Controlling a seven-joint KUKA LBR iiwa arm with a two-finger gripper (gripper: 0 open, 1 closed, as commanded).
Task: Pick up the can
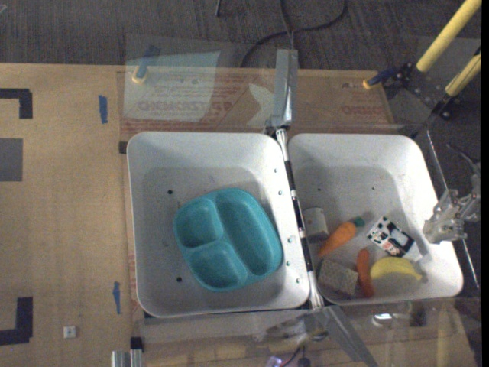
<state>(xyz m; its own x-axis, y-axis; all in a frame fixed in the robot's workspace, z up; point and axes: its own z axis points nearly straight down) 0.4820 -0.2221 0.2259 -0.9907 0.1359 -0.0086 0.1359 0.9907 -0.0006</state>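
A small grey can (315, 222) lies in the right bin (359, 159), close against its left wall. My gripper (451, 216) shows as a pale metallic shape over the right rim of that bin. It is well to the right of the can, with several items lying between them, and nothing is visibly held in it.
Beside the can lie an orange carrot (341, 236), a grey block (338, 277), a red piece (364, 272), a yellow banana (395, 269) and a black-and-white carton (390, 238). A teal divided plate (227, 238) sits in the left bin (153, 174). Yellow poles (451, 25) stand at the back right.
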